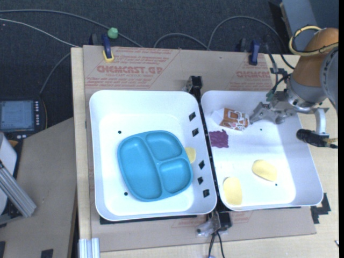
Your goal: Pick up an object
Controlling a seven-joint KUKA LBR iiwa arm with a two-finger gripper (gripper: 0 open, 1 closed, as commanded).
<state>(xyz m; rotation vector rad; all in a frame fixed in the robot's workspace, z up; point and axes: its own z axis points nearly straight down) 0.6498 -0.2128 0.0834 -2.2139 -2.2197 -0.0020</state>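
Note:
In the right bin (293, 168) lie an orange and white packet (233, 119), a purple piece (219, 138) and two pale yellow pieces, one at mid right (264, 170) and one by the front wall (233, 190). My gripper (262, 112) is low over the bin's back part, just right of the packet. Nothing shows in its grasp. The grey arm with its orange band (314, 58) reaches in from the right.
The left bin (102, 144) holds a blue divided plate (155, 164), with a small yellow piece (190, 155) peeking out at the plate's right edge. A divider with black clips (200, 144) separates the bins. Cables run across the back of the bench.

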